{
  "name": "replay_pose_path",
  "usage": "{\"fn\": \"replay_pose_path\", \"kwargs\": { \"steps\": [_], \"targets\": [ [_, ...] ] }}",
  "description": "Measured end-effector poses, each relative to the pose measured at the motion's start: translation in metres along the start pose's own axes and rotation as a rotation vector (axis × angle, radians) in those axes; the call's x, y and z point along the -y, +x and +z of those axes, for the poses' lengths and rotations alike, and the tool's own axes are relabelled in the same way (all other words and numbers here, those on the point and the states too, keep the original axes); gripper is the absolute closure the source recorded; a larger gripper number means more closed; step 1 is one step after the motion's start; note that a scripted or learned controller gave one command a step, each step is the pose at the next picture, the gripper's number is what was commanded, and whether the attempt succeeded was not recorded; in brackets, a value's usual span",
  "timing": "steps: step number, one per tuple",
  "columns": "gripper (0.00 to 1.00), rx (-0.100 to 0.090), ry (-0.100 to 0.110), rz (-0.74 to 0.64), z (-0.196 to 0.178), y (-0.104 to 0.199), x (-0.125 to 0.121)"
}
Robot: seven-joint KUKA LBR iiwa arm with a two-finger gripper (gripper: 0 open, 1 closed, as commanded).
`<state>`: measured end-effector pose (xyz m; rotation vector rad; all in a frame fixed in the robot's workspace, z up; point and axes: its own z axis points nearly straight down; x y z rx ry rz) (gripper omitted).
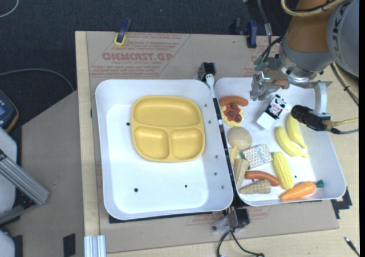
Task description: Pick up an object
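Note:
The right bin [333,162] holds toy food. Along its left side lie a red sausage [234,101], a pizza slice [232,115], a tan bread roll [239,136] and a patterned cracker pack [258,153]. Two yellow bananas [291,134], a corn cob [283,169], an orange carrot [298,191], a second sausage [262,176] and a waffle cone [241,170] fill the rest. A small white box [272,112] lies near the back. My gripper [261,89] hangs over the bin's back edge, just up and left of the white box and right of the red sausage. I see nothing in its grasp.
The left bin [114,153] carries a yellow divided plate [168,127]. A black clip [206,70] sits at the back where the bins meet. The arm's grey wrist and orange band [316,19] loom over the right bin's back corner, with a black cable fitting [308,118] beside the bananas.

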<state>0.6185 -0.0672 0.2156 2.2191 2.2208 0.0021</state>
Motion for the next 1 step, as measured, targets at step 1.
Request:
{"fn": "replay_pose_path", "kwargs": {
  "steps": [1],
  "targets": [
    [1.0, 0.0, -0.001, 0.002, -0.005, -0.008, -0.0004]
  ]
}}
